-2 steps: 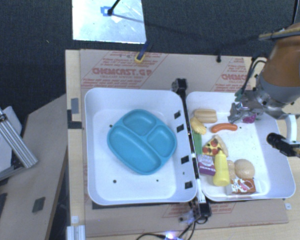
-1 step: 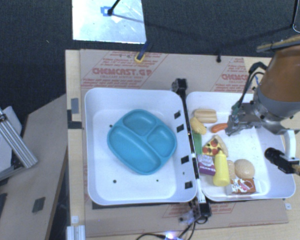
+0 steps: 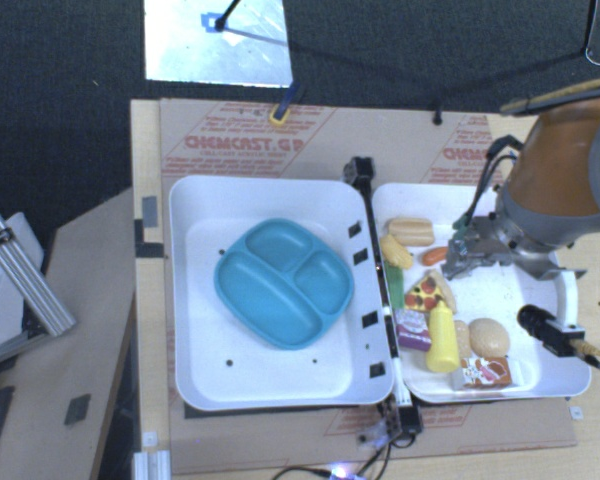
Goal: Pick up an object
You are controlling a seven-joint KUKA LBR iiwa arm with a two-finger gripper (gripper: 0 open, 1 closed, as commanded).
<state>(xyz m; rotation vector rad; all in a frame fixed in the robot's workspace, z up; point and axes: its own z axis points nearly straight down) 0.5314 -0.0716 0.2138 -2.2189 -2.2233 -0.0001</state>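
Left bin [image 3: 195,298] carries a blue divided plate [image 3: 283,282], lying flat near its centre. Both bins sit on a cardboard sheet [image 3: 240,138] printed with red lettering, on the tabletop [image 3: 80,268]. Shiny metal square [image 3: 217,26] on dark carpet [image 3: 50,88] beyond; aluminium extrusion [image 3: 20,268] at left.

Both bins, left [image 3: 195,298] and right [image 3: 555,368], appear smooth white plastic with a slight sheen. The blue divided plate [image 3: 283,282] looks like matt plastic. The bench sheet [image 3: 242,140] beneath reads as printed brown paper masking, and the yellow bottle [image 3: 441,336] as glossy plastic.
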